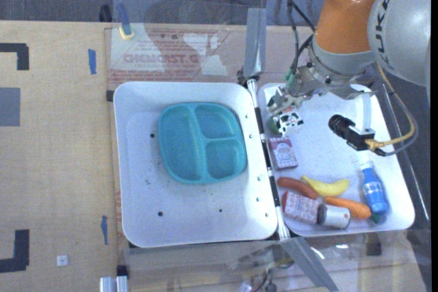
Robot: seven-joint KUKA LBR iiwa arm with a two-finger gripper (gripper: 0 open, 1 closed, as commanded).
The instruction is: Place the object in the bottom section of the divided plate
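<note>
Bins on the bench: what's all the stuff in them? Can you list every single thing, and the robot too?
left bin: 1, white, left half of the bench
right bin: 1, white, touching the left bin's right side
divided plate: 1, teal, middle of the left bin, nothing on it
small box: 1, dark red, right bin, by its left wall
sausage: 1, red, right bin, near end
banana: 1, yellow, beside the sausage
carrot: 1, orange, below the banana
can: 1, red label, lying by the carrot
bottle: 1, blue, right bin's near right corner
small toy: 1, black and white, under the pincer
arm: 1, grey and orange, from the right
pincer: 1, over the right bin's far left corner
</note>
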